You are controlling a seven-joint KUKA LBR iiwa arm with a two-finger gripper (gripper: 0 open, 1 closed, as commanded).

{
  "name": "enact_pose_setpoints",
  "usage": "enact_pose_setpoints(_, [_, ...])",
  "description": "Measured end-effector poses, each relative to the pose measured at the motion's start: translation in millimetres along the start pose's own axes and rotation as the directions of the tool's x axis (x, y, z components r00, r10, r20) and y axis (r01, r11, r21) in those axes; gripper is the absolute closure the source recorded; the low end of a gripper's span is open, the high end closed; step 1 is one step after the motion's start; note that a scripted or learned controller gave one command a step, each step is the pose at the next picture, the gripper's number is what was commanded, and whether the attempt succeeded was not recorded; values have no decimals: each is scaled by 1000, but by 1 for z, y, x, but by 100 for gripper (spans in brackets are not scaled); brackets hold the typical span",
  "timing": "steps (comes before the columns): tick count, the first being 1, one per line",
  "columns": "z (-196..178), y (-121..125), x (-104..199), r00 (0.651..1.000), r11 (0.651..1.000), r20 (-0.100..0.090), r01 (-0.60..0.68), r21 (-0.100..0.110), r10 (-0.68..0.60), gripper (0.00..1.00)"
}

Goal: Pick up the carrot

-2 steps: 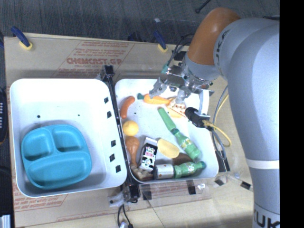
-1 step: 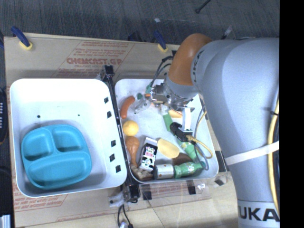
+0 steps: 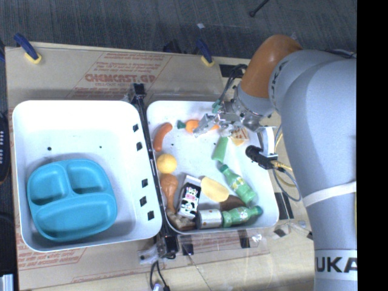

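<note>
Arm (image 3: 315, 132): grey, orange band, enters from the right and is cut off by the frame edge; white letters "UKA" readable low on its body, the first letter cut off. It covers the right rim of the right bin (image 3: 182, 111).

Bench board (image 3: 115, 71): brown, printed in red; "CHEMCAST GP" is roughly legible, smaller lines too blurred to read.

Left bin (image 3: 73, 111): holds a blue divided tray (image 3: 71, 197).

Right bin: cluttered along its lower edge. Two green bottles (image 3: 239, 187), a yellow wedge (image 3: 213, 188), a small black-and-white carton (image 3: 190, 199) whose label is unreadable, a dark can (image 3: 209, 218).

Gripper (image 3: 209, 125): down at the bin's upper part, metal parts tangled and blurred; cannot tell how it is set.

Carrot (image 3: 191, 125): small, orange with green top, just left of the gripper tip; contact unclear.
</note>
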State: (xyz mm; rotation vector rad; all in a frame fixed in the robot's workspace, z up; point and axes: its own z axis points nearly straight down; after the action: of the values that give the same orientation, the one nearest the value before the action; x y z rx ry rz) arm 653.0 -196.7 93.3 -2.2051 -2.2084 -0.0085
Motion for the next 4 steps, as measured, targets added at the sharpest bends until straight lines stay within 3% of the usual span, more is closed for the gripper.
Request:
enact_pose_setpoints(1, [5, 2, 76, 985, 985, 15, -174, 6, 174, 0])
enact_pose_setpoints(2, [-5, 2, 76, 986, 986, 17, -166, 10, 166, 100])
enact_pose_setpoints(3, [-5, 2, 76, 986, 986, 17, -165, 10, 165, 0])
enact_pose_setpoints(4, [-15, 2, 77, 987, 987, 18, -159, 14, 159, 100])
